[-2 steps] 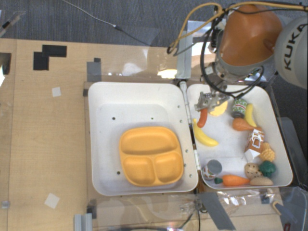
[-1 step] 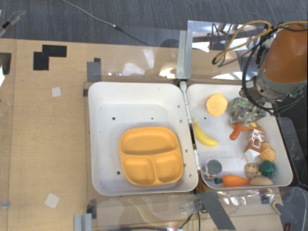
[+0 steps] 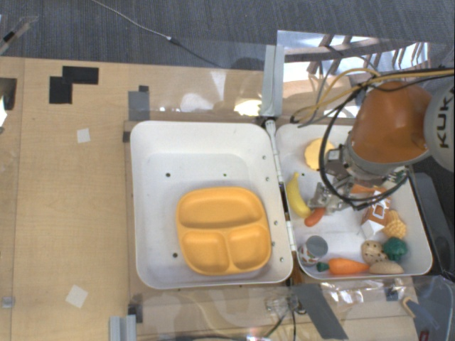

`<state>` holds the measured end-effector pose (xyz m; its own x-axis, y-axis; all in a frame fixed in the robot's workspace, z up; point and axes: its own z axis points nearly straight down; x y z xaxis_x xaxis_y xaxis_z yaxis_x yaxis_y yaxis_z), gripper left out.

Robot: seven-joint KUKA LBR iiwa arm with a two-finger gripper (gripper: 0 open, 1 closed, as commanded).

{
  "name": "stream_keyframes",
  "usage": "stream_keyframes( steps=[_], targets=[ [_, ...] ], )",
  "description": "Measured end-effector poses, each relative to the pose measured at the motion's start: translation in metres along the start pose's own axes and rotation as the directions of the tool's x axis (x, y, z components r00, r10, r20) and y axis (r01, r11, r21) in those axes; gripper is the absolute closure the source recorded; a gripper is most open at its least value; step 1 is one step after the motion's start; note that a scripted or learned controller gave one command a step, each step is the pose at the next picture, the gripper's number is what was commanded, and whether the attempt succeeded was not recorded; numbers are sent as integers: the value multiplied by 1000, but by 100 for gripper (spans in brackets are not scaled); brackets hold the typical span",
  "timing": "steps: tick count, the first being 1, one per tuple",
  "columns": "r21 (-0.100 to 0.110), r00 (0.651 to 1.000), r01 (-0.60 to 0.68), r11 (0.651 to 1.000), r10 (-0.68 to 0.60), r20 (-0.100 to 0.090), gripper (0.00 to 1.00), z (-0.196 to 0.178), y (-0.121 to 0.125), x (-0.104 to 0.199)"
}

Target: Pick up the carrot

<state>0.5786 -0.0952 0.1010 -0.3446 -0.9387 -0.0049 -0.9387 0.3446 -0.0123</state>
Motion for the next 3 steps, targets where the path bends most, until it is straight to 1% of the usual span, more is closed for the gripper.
stream_keyframes(
  steps=[1, 2, 3],
  targets=[
    [4, 991, -130, 991, 130, -3, 100, -85, -48, 89],
    [1, 998, 70, 998, -70, 0, 100, -152, -101, 79],
    [-3, 976, 218, 976, -218, 2, 100, -114, -119, 53]
  ],
)
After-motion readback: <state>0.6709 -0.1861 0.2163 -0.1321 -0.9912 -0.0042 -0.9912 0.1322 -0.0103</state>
